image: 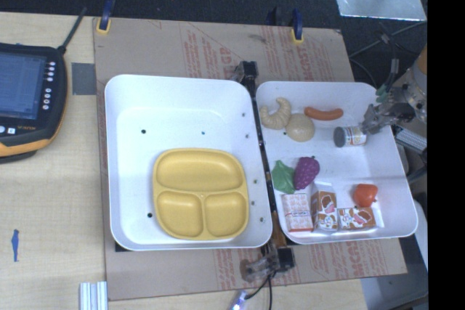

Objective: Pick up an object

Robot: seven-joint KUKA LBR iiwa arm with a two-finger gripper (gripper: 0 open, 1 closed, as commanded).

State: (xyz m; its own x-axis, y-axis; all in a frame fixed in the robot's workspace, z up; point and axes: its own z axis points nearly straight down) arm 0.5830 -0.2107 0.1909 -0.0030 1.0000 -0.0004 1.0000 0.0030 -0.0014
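Pincer (375, 115) sits at the right bin's (392, 178) far-right rim, just beside a small jar (350, 136) lying on its side; can't tell how far it's open, or whether it touches the jar. Same bin, far side: croissant (277, 113), pale round bun (300, 128) touching it, sausage (323, 112) to the right. Mid-left: green leaf (282, 177) w/ purple grapes (306, 171) against it. Near edge: three small cartons (327, 212) in a row, red pepper (365, 194) just behind the rightmost. Left bin (131, 105) carries a yellow divided tray (201, 194), near-right part. Tablet (29, 96) on the table (43, 229), far left.
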